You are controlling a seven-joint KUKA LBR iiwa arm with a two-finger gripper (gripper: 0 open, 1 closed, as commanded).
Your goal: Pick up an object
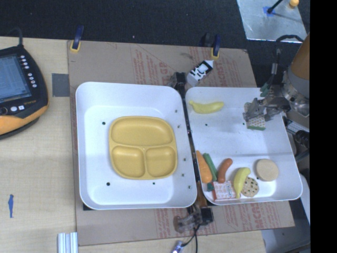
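A handheld control pendant point(18, 91) with an orange rim and a lit screen lies at the left edge of the worktop point(37, 162). Beside it, the left bin point(87, 141) holds a yellow plate with three compartments point(143, 146), lying flat in the bin's middle. Touching its right rim, the right bin point(274, 133) carries the loose pieces. A pale yellow banana-shaped piece point(206, 107) lies near its far left corner. Along the near edge lie an orange carrot point(203, 168), a green stick-shaped piece point(210, 166), a reddish sausage point(225, 168), a small red-and-white packet point(224, 191), a yellow banana point(240, 179), a speckled cookie point(250, 187) and a round tan bun point(267, 169), most of them touching or just beside one another. Near the far right corner of that bin, the gripper point(259, 116) hangs low over a small chequered green-and-white piece point(256, 123) that sits right at its fingers; whether they are apart or clamped on it cannot be told. A black-and-white object point(200, 71) lies on the brown board beyond the bins.
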